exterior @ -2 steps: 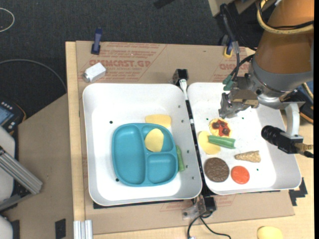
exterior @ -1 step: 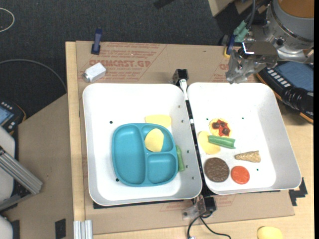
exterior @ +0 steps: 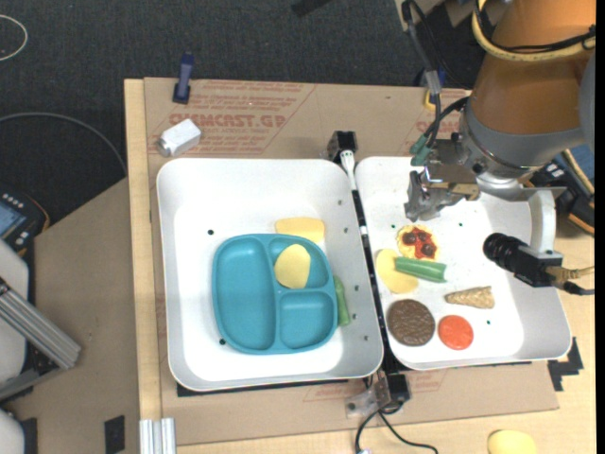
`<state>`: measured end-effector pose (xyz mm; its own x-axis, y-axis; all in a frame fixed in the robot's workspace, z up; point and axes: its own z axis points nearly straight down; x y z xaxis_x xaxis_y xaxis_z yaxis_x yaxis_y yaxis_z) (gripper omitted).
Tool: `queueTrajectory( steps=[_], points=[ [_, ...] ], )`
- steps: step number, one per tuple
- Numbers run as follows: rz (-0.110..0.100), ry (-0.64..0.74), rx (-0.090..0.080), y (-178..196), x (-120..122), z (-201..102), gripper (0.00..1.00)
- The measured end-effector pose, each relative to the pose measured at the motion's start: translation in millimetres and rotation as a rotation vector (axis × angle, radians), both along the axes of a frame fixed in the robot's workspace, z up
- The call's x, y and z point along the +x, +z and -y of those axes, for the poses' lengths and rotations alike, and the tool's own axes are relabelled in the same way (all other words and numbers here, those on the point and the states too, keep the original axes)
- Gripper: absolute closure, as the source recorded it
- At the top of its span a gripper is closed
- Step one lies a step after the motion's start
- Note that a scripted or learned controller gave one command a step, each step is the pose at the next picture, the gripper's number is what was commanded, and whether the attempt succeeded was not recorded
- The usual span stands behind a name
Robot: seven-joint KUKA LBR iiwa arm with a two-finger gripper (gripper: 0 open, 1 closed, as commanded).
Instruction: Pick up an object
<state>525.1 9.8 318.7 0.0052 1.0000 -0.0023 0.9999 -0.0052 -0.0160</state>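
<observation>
1. You have the arm (exterior: 529, 74) reaching in from the right, its orange band high over the right bin (exterior: 539, 343).
2. The gripper (exterior: 423, 206) hangs over the upper left part of the right bin, just above the small pizza piece (exterior: 419, 241). No object shows between its fingers. You cannot tell from this view whether they are spread or pressed together; they read as one dark grey mass.
3. Right bin contents, for your pick: the pizza piece with red topping directly below the gripper; a green stick (exterior: 421, 270) just beneath it, lying across a pale yellow piece (exterior: 386, 270); a brown round cookie (exterior: 411, 321) near the front edge; a red-orange disc (exterior: 456, 332) just beside the cookie on its right; a tan wedge (exterior: 471, 298) above the disc.
4. Left bin (exterior: 189, 216): a teal divided tray (exterior: 269, 293) sits in the lower middle. A yellow oval piece (exterior: 293, 266) lies in its upper right compartment. A pale yellow slice (exterior: 301, 228) rests on the bin floor, touching the tray's upper edge.
5. A black cylindrical fitting (exterior: 515, 256) overhangs the right side of the right bin.
6. Both bins sit side by side on a cardboard sheet (exterior: 236, 112) on the bench.
</observation>
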Motion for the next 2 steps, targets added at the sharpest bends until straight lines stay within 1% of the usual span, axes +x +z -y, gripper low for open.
queueTrajectory(
  steps=[1, 2],
  points=[
    [0.006, 0.01, 0.004, -66.9, 8.4, -54.1, 1.0],
    [0.024, 0.01, 0.006, 24.3, -35.1, -72.4, 1.0]
  ],
)
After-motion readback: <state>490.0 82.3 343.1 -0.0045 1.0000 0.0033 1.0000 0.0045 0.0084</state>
